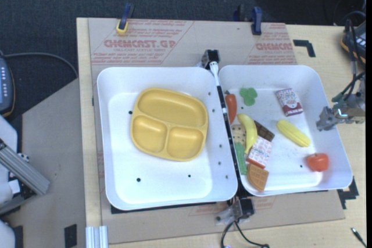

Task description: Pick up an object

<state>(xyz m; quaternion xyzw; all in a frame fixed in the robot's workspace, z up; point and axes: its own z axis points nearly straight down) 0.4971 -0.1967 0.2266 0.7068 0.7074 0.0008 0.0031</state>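
The right bin (314,79) holds several toy foods. Among them are a yellow corn cob (293,132), a red tomato (317,162), a red-and-white carton (289,101), a banana (249,130), a green piece (249,96) and an orange-red carrot (231,107). A snack packet (260,152) and a cracker (258,177) lie near the bin's front left. My gripper (329,118) is a small grey shape at the bin's right rim, to the right of the corn cob and above the tomato. Nothing is seen in its grasp.
The left bin (113,142) bears a yellow divided plate (170,124). A black divider strip (221,103) runs between the bins. Clamps (123,19) (256,20) hold the cardboard at the back. Cables hang at the right edge (354,38).
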